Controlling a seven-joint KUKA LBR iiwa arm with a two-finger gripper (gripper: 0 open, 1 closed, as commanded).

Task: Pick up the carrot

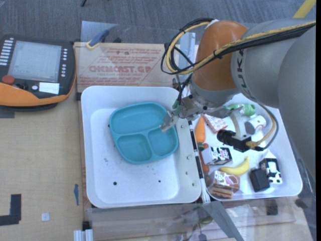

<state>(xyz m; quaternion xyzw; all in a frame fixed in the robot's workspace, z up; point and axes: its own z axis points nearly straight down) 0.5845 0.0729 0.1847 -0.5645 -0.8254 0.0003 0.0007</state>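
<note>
Carrot point(200, 130): you see it lying in the right bin point(291, 149), hard against that bin's left wall, orange with a green end pointing toward the near edge.
Hand point(168, 123): it sits over the right rim of the teal plate point(143, 133), left of the carrot and apart from it; you cannot tell whether it is spread or pressed together, and nothing shows between its tips.
Arm point(261, 59): grey, with its orange band point(218, 49) above the wrist, it reaches in from the right and covers the far part of the right bin.
Left bin point(100, 179): you find the teal three-compartment plate lying in it, toward the far right side.
Right bin, other things: a banana point(235, 167) near the front, a black-and-white block point(220, 154) just beside the carrot's green end.
Desk point(40, 154): an orange and grey control pendant point(35, 72) lies at the far left.
</note>
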